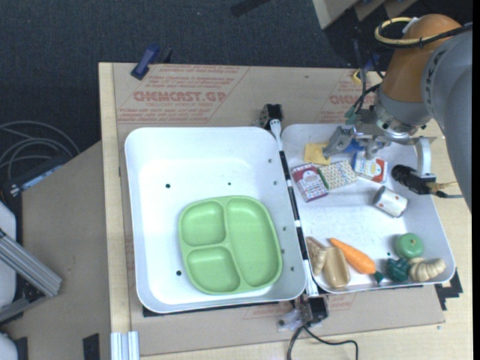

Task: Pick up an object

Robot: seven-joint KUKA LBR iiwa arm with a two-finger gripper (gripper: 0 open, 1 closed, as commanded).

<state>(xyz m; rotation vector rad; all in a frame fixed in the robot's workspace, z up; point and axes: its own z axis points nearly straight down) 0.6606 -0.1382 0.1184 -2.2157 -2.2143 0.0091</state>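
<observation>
Starting nearest the camera: carrot (352,255) lies along the front edge of the right bin (420,223), long axis slanting from upper left to lower right, green top toward the right, beige toy touching its left side. Farther back, small cards (324,177) crowd together by the divider. Farthest, gripper (358,142) sits low over that clutter; opening and contents cannot be judged. Risk: overlapping flat cards could slide or be pinched in pairs.
</observation>
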